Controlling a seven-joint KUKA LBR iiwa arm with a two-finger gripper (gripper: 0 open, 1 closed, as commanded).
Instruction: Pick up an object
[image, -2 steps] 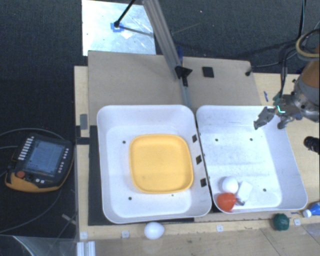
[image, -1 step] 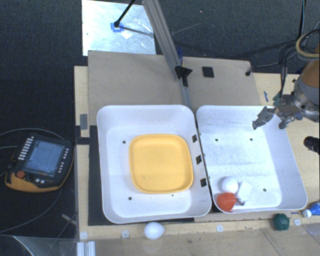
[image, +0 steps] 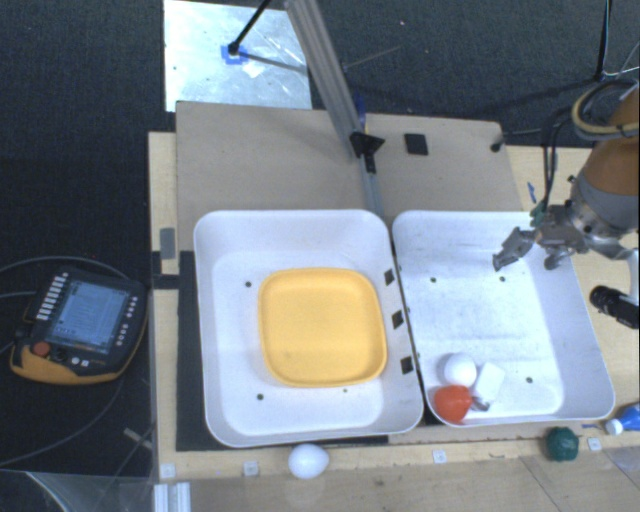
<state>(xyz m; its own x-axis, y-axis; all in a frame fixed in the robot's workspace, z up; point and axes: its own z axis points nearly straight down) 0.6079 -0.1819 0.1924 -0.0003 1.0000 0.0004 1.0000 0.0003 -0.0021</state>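
Hovering with fingers spread and holding nothing, the gripper (image: 532, 250) sits up-right of the white ball (image: 459, 369), well apart.

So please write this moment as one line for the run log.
phase: approach | gripper: open, holding nothing, above right bin far side | targets: white ball, white block, orange object near corner | left bin: yellow plate

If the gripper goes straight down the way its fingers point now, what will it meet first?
Probably the bare floor of the right bin. The gripper points down over the bin's upper part, and the white ball and red object lie far off at the lower left corner. Depth is unclear.
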